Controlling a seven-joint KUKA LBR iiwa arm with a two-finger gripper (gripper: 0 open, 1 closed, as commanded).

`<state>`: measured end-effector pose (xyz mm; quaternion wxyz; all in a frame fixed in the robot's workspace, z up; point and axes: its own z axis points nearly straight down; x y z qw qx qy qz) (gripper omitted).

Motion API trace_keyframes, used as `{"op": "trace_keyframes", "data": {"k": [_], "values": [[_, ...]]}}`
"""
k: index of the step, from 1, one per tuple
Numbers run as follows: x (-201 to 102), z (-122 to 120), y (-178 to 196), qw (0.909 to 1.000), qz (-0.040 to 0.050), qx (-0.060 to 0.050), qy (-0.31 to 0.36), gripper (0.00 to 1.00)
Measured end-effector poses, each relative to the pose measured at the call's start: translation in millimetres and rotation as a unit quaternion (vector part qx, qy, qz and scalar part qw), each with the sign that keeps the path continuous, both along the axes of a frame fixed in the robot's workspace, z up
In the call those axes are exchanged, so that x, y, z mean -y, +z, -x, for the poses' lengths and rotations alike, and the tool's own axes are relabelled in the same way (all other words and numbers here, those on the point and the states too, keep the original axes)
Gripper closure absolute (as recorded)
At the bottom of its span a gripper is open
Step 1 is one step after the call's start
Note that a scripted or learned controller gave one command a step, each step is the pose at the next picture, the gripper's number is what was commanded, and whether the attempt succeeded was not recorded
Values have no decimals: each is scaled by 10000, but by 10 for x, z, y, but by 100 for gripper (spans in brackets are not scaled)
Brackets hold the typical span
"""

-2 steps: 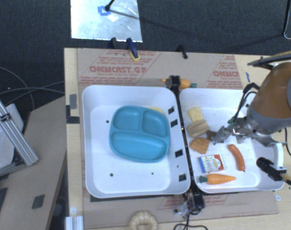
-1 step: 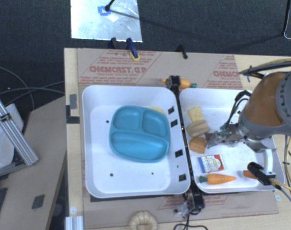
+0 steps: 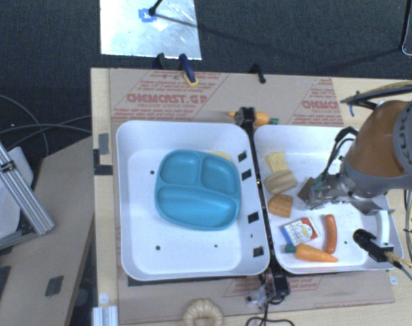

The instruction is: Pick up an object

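Bread roll [image 3: 281,181], tan toy piece, lies in the right bin [image 3: 368,133], left-centre area, long axis roughly left-right across the view. It sits just left of the gripper [image 3: 317,193], nearest candidate for a pick. Gripper is low over the bin floor, pointing left; finger state cannot tell, the tips blur into grey. Nothing visibly held between them.

Other candidates: brown bread chunk [image 3: 280,205] just below the roll, down-left of the gripper. Yellow cheese block [image 3: 276,161] above the roll. Red sausage [image 3: 330,233] below the gripper, long axis near vertical in view. Small carton [image 3: 300,232] and carrot [image 3: 315,253] toward the near edge, carrot lying left-right.

Left bin [image 3: 134,182] holds a blue divided plate [image 3: 197,189], well apart from the arm.

Judgement: approach stage, no grasp yet. Next move likely a short shift left onto the roll, closing across its short axis.
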<state>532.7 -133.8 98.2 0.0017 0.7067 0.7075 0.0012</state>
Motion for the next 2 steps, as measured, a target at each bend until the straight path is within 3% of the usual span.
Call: {"op": "trace_keyframes", "data": {"k": [2], "values": [[99,-4,1043,10000,3,8,11,100]]}}
